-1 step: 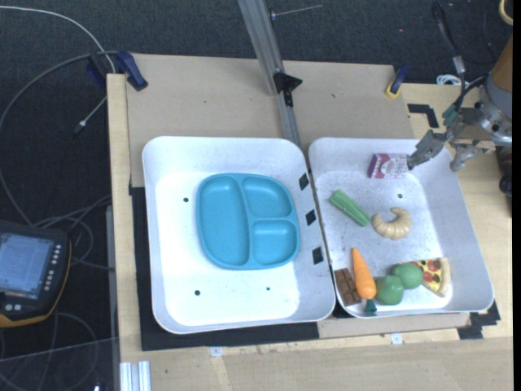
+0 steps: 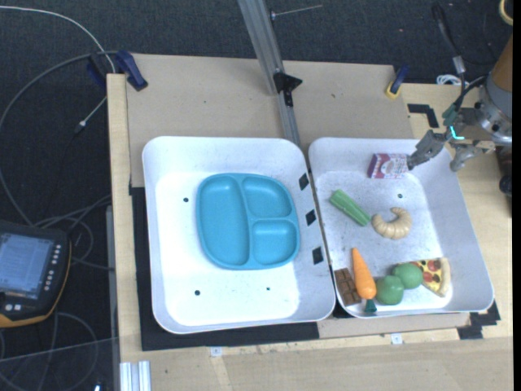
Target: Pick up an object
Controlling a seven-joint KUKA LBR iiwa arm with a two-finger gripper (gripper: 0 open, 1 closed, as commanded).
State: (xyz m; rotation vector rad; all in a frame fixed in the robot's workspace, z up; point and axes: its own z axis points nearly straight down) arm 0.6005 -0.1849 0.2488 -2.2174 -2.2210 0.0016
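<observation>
The likeliest target, judging by position, is the small purple packet [image 2: 386, 165] lying flat at the far end of the right bin [image 2: 464, 218], since the claw [image 2: 444, 149] hangs just beside it, at the bin's far right corner. The claw's two fingers are spread apart with nothing between them, one finger tip [image 2: 422, 155] reaching toward the packet's right edge without clearly touching it. Nothing has been lifted, so the pick is at its approach stage: closing on an object and raising it are left to do. Nearer the camera in the same bin lie a green pod [image 2: 348, 207], a tan croissant [image 2: 392, 223], an orange carrot [image 2: 363, 274], a brown chocolate bar [image 2: 346, 287], a green pear-like fruit [image 2: 399, 283] and a pizza slice [image 2: 433, 275]. The left bin [image 2: 163, 218] carries a blue divided plate [image 2: 247, 220]. Both bins rest on the wooden tabletop [image 2: 212, 80].
</observation>
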